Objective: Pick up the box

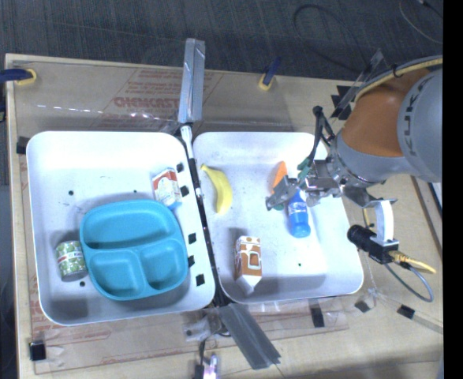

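An orange and white box (248, 259) stands in the right bin (335, 273), near its front left corner. A smaller red and white carton (166, 186) lies in the left bin (42, 164), against the divider. My gripper (296, 193) hangs over the middle of the right bin, right above a blue bottle (299, 221) and beside an orange carrot (278, 173). It is well to the right of the orange box and behind it, apart from it.
A yellow banana (218, 188) lies at the right bin's left side. The left bin holds a blue divided tray (132, 249) and a green can (70, 260). The grey and orange arm (389, 129) reaches in from the right.
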Available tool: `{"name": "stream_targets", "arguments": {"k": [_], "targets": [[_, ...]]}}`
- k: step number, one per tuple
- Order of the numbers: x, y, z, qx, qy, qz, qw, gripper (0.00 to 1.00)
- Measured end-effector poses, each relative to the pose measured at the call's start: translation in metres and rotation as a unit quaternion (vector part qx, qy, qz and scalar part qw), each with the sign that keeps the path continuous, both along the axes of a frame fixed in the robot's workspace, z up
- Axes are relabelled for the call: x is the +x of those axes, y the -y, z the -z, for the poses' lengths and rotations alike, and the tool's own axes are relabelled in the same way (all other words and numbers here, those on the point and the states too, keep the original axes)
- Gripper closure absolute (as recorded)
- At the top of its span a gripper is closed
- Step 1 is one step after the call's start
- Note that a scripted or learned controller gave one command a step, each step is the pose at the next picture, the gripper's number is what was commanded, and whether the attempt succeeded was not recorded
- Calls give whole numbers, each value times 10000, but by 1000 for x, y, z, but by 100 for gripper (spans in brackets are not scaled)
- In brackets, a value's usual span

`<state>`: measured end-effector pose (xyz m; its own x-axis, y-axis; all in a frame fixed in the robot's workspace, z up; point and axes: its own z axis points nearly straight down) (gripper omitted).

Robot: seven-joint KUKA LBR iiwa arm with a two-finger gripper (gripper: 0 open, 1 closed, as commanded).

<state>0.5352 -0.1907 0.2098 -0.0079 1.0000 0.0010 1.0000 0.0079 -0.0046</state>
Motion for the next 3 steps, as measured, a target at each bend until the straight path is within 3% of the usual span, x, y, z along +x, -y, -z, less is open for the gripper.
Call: {"name": "stream_targets", "arguments": {"k": [1, 2, 3], "targets": [[0, 0, -9, 3, -12, -25, 10000, 100], [0, 0, -9, 1, -12, -25, 10000, 0], [1, 0, -19, 1, -20, -46, 10000, 100]]}}
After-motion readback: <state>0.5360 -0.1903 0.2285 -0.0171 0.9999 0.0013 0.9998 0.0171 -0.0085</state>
